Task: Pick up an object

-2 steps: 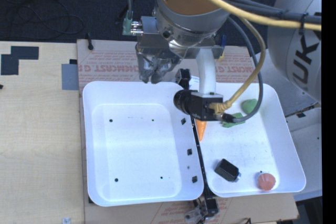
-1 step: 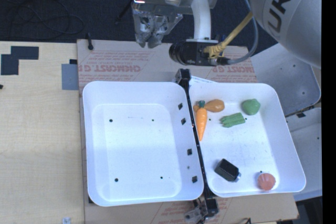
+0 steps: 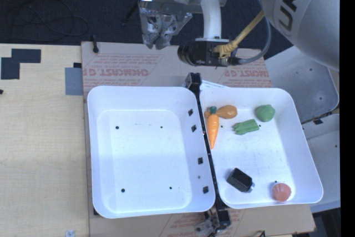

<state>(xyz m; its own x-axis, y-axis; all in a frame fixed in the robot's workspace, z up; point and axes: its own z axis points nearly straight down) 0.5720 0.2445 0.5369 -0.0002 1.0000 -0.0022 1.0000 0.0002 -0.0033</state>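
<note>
Nothing grabbed yet — the gripper [image 3: 160,36] hangs past the bins' far edge, can't tell its state, and the carrot [image 3: 212,127], black block [image 3: 240,180] and the rest sit in the right bin [image 3: 302,136].

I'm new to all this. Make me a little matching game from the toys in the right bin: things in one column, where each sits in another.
Things:
1. carrot
2. black block
3. pink ball
4. green round piece

Places in the right bin:
A. near corner, far from the divider
B. far side, toward the outer wall
C. along the divider between the bins
D. near side, just left of the pink ball

Pairs: 1-C, 2-D, 3-A, 4-B
</note>
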